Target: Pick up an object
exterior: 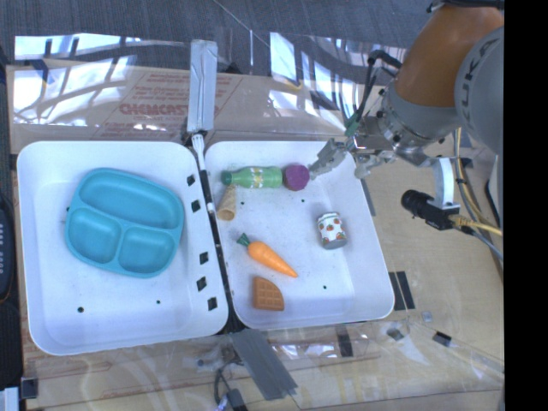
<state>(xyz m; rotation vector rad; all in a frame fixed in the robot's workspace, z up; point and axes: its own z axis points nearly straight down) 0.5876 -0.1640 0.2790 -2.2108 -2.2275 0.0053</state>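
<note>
The right bin (364,294) holds several items: a green bottle (254,176) lying on its side, a purple ball-like piece (296,176) touching its right end, a tan cone (226,202), an orange carrot (267,256), a waffle-like brown piece (267,294) and a small patterned jar (331,229). My gripper (344,163) hangs over the bin's far right corner, just right of the purple piece. It is open, and nothing sits between its fingers. One fingertip (323,161) points toward the purple piece.
A blue divided tray (124,221) lies in the left bin (43,315). A raised divider (205,229) separates the two bins. The grey arm with its orange band (445,50) fills the upper right, with cables (467,221) beside the bench.
</note>
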